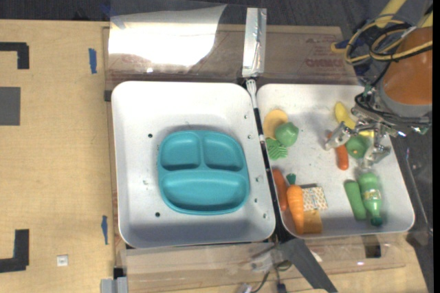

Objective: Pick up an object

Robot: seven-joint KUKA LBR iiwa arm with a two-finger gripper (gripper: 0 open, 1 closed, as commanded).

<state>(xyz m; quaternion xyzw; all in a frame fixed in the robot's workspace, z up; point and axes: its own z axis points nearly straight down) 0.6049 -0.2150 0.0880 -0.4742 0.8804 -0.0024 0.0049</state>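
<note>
two metal fingers of the gripper [356, 142] are spread around a small green toy [357, 146], right of the teal tray [203, 170], ready for closing.

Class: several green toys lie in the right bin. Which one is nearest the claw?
The small green piece right at the claw. The green bottle lies nearer the front rim; the green pepper sits toward the divider.

tray [203, 172] in left bin [130, 113]
</note>
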